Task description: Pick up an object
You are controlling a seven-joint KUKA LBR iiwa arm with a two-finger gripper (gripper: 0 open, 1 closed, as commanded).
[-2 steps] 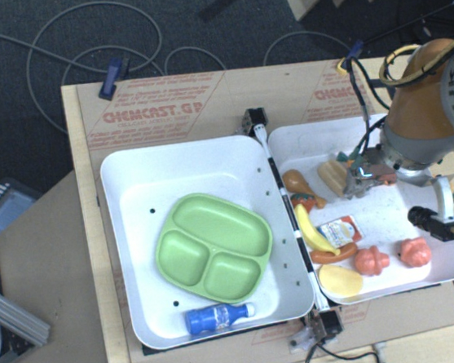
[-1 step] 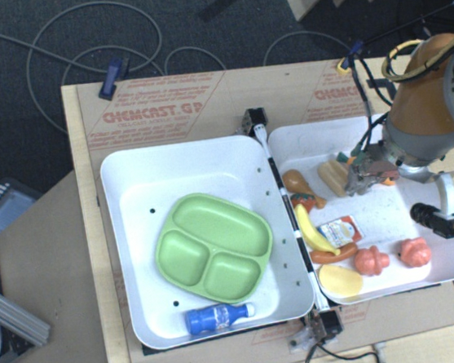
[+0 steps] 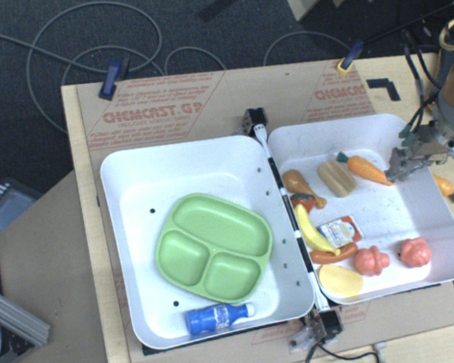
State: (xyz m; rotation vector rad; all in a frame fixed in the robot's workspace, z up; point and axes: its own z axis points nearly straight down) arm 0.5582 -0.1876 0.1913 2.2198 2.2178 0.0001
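Observation:
The right bin [image 3: 368, 128] holds several toy foods. An orange carrot [image 3: 365, 169] lies near the back, beside a tan bun [image 3: 336, 178] and a brown drumstick [image 3: 297, 183]. A yellow banana [image 3: 311, 229], a ketchup packet [image 3: 339, 230], a red sausage [image 3: 340, 252], a pale yellow piece [image 3: 340, 280] and two pink-red fruits [image 3: 371, 260] [image 3: 415, 251] lie nearer the front. My gripper [image 3: 404, 163] hangs at the bin's right side, just right of the carrot's tip and close to it. Nothing visibly sits in it.
The left bin [image 3: 128, 176] holds a green divided plate [image 3: 213, 246] and a blue bottle [image 3: 218, 318] lying at the front. A small orange piece [image 3: 444, 186] sits by the right bin's right rim. Bare floor shows around [image 3: 395, 213] in the right bin.

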